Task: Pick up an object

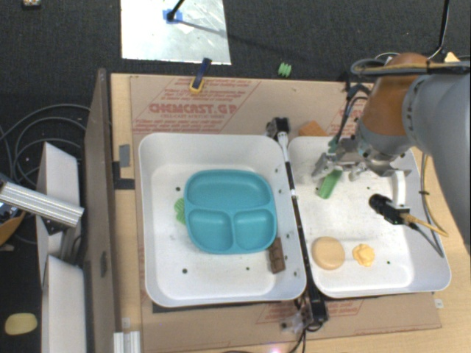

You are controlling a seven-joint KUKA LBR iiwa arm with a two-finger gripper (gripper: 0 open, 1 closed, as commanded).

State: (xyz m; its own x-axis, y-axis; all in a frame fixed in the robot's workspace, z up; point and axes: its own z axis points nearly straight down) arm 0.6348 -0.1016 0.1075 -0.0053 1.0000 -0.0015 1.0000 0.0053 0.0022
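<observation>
The gripper (340,166) hangs low over the far left part of the right bin (423,267), right above the far end of a green stick (326,187) that lies slanted on the bin floor. How wide it is open I cannot tell, nor whether it touches the stick. Nearer in the same bin sit a tan round lump (328,252) and a yellow bit (363,254), side by side. The left bin (158,190) holds a teal divided plate (228,210), with a brown block (276,257) at its near right corner.
</observation>
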